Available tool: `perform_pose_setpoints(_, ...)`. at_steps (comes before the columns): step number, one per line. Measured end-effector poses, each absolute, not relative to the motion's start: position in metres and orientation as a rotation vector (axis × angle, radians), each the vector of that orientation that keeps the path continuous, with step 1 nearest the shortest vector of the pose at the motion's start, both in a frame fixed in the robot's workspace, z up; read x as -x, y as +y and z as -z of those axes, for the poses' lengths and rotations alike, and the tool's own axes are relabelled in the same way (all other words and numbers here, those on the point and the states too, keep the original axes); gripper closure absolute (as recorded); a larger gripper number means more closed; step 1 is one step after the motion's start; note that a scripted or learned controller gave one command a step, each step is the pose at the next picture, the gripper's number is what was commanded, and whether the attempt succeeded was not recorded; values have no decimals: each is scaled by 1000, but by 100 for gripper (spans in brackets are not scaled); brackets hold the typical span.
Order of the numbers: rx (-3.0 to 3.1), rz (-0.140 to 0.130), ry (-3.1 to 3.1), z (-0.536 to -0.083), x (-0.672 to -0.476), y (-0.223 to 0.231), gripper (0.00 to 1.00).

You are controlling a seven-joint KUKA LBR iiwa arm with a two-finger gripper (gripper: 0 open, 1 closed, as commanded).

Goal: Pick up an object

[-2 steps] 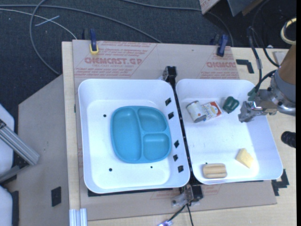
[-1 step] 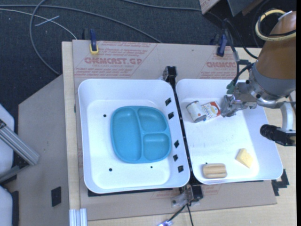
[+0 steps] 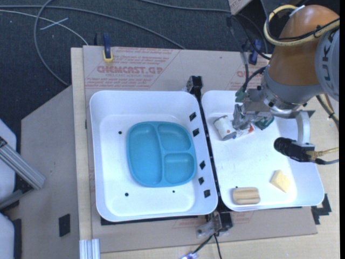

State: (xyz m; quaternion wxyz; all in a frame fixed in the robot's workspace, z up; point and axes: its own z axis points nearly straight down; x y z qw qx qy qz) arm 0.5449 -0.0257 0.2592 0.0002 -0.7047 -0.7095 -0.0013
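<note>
A blue sectioned plate (image 3: 160, 153) lies in the middle of the left bin (image 3: 102, 112). In the right bin (image 3: 253, 161) a white can-like object with red marking (image 3: 225, 128) lies near the back left. A tan bread-roll shape (image 3: 245, 196) rests at the front edge, and a pale yellow wedge (image 3: 281, 181) sits at the front right. My gripper (image 3: 243, 121) hangs over the back of the right bin, right beside the white can. A green item (image 3: 264, 123) shows just right of the gripper.
A black divider with clips (image 3: 202, 139) runs between the two bins. A black cylindrical part (image 3: 291, 147) on the arm reaches over the right bin's right side. Cables (image 3: 64, 15) lie on the dark floor behind the bench.
</note>
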Motion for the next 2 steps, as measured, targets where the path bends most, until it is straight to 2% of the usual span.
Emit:
perform_pose_setpoints(1,2215,3,-2229,-257,-559,27,100)
perform_pose_setpoints(2,2212,-3,-2223,-233,-558,80,100)
